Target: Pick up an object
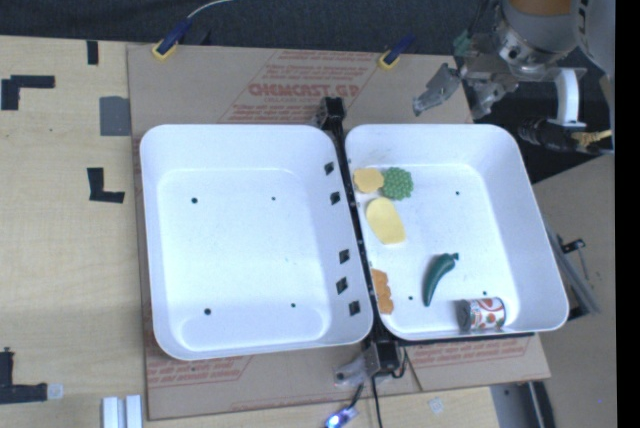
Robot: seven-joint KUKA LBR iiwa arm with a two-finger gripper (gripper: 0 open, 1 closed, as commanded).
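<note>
Our claw (pixel 452 94) hangs spread and empty above the right bin's (pixel 520 166) far rim. We fancy the green pepper (pixel 438 277), lying alone mid-bin: descend straight, straddle its narrow width.

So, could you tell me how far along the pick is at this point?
Nothing looks done yet. The gripper hangs open above the far edge of the right bin, with nothing between its fingers. The green pepper, broccoli, yellow pieces and can all lie in that bin. The descent, grasp and lift remain.
</note>
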